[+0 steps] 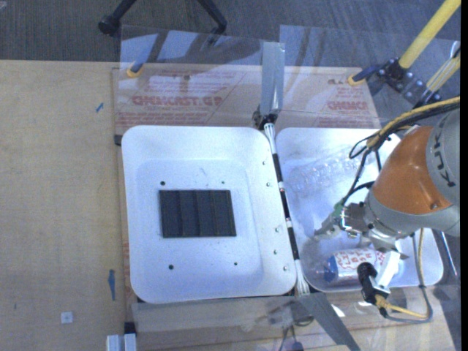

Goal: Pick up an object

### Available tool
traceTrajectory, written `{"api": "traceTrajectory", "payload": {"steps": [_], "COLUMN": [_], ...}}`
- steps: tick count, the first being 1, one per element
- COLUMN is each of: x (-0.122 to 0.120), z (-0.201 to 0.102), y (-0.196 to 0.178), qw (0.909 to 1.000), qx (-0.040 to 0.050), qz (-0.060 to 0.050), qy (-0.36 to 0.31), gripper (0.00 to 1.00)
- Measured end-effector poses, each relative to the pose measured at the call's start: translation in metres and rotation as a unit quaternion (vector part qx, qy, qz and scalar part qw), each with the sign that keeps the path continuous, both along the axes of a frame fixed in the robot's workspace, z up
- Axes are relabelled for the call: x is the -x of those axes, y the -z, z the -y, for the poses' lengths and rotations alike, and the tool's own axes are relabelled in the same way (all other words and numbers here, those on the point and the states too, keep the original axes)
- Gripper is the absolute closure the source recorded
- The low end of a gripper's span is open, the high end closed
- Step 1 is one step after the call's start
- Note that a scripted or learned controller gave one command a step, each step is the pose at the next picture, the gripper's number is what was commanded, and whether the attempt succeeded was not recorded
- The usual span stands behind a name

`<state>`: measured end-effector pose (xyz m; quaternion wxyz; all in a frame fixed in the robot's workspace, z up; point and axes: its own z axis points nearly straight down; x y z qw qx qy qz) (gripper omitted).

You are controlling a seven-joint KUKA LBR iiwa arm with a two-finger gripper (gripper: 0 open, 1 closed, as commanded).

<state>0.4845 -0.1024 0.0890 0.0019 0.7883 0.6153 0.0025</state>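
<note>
The gripper [365, 258] sits low in the right bin [307, 152], near that bin's front edge, below the orange band [409, 178] of the arm. Its black and white parts are bunched together with cables, and whether it is spread or pressed together cannot be told from this angle.

Just beside and under the gripper lies a small cylindrical object [351, 263], on its side, with a red-and-white printed wrap and a blue end pointing toward the left bin. It rests on the floor of the right bin close to the front wall. It appears to touch or sit immediately against the gripper's lower parts, but it cannot be confirmed as being between the fingers.

A clear, crinkled plastic item [322, 174] lies farther back in the right bin, well apart from the cylinder; its outline is hard to make out against the white floor.

Room for movement: the cylinder is hemmed by the front wall of the right bin and sits not far from the divider between the bins. The back half of the right bin offers more open floor.

The left bin [139, 196] holds a dark ribbed rectangular piece [197, 213] lying flat near its middle, with bare floor on all sides.

The arm covers the right bin's far corner, and the arm itself is cut off at the picture's right edge.
</note>
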Motion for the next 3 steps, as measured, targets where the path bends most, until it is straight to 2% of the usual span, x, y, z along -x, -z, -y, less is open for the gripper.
{"api": "traceTrajectory", "payload": {"steps": [1,2,3], "x": [0.005,0.004,-0.013], "z": [0.044,0.037,0.013], "y": [-0.08,-0.202,-0.137], "qw": [0.9997,0.9997,0.999], "qx": [0.0002,0.0004,-0.0002], "qz": [-0.004,-0.003,-0.004], "qy": [0.023,0.023,-0.045], "gripper": [0.0,0.0,0.0]}}
